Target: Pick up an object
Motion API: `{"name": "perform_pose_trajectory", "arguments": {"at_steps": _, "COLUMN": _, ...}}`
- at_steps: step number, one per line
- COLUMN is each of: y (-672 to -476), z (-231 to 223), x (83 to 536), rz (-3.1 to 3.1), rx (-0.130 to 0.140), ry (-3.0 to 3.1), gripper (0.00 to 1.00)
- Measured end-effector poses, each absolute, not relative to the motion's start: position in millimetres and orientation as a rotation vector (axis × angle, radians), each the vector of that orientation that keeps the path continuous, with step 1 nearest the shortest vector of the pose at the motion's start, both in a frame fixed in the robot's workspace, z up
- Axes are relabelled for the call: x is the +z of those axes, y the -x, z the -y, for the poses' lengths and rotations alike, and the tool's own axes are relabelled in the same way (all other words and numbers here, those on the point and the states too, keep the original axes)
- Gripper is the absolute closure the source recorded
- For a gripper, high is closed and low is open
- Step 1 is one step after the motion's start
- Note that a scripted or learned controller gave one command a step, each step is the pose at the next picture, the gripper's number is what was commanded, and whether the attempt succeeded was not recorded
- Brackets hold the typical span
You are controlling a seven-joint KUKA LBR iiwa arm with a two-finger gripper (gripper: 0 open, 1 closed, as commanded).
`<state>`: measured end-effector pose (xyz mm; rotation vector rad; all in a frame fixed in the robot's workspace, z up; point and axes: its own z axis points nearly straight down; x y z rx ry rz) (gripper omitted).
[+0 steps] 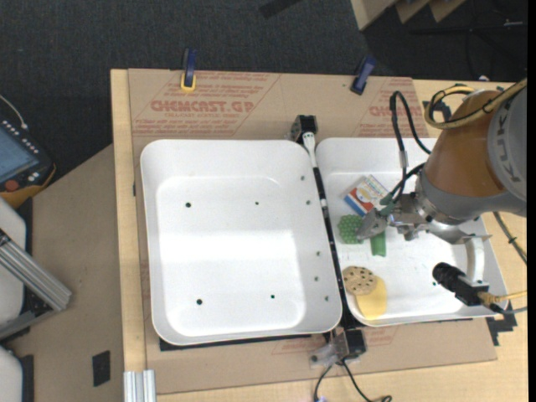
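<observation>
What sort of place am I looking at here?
Probably a robotics lab test bench: a grey-and-orange robot arm reaches over the right white bin, beside the left white bin, both on a cardboard sheet held by a blue clamp.

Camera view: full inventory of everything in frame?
bins: 2, white, side by side on the board
board: 1, brown with red print, under the bins
clamps: 2, blue, board's far edge
packet: 1, red-white-blue, right bin, far part
green item: 1, possibly 2, green, right bin middle
disc: 1, tan with dark dots, right bin, near-left corner
yellow item: 1, yellow, touching the disc
arm: 1, grey and orange, over the right bin
tool: 1, grey, at the green item
</observation>
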<state>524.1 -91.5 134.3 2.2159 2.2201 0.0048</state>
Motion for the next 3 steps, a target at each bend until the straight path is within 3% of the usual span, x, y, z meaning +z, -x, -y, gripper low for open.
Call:
{"name": "perform_pose_trajectory", "arguments": {"at_steps": 1, "y": -479.1, "z": 29, "x": 199, "rz": -2.228, "rx": 0.008, "ry": -2.215, "gripper": 0.00}}
{"name": "perform_pose_trajectory", "arguments": {"at_steps": 2, "y": -480.0, "z": 33, "x": 206, "rz": -2.220, "rx": 0.003, "ry": -2.219, "gripper": 1.00}}
{"name": "perform_pose_trajectory", "arguments": {"at_steps": 3, "y": -538.9, "z": 5, "x": 367, "rz": -2.216, "rx": 0.025, "ry": -2.204, "gripper": 1.00}}
